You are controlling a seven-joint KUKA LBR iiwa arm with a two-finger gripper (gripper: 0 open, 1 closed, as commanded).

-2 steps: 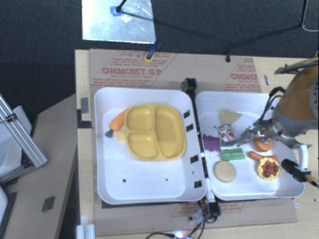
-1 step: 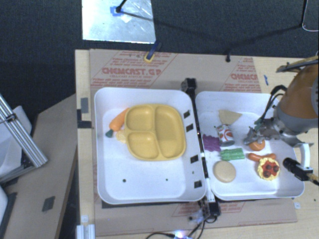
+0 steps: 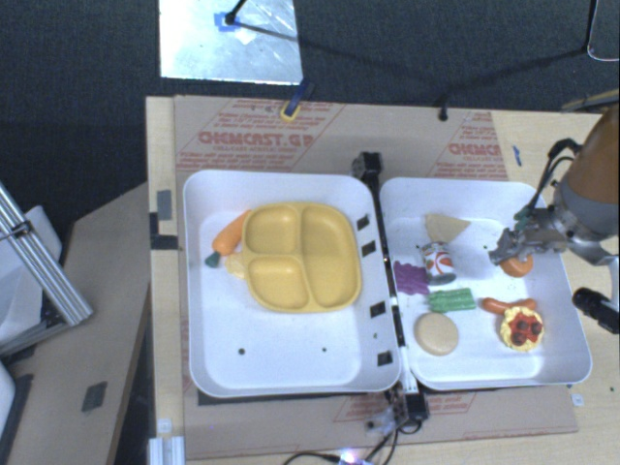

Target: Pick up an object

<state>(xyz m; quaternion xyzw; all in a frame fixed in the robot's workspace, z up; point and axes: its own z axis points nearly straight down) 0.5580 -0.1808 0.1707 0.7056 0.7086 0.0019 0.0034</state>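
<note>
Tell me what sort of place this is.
Most likely a robotics lab set up for grasping trials. A grey arm reaches over two white bins on a cardboard-covered bench; the bins hold toy food, such as a carrot, and a yellow divided plate.

Grey arm (image 3: pixel 587 223); orange band above wrist; black cable looping alongside.

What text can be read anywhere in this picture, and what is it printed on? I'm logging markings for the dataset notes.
"CHEMCAST GP": red print on the brown protective sheet under the bins, behind the left bin.
Red print on the same sheet behind the right bin: too blurred to read.
Small can in the right bin: label too small to read.
</note>
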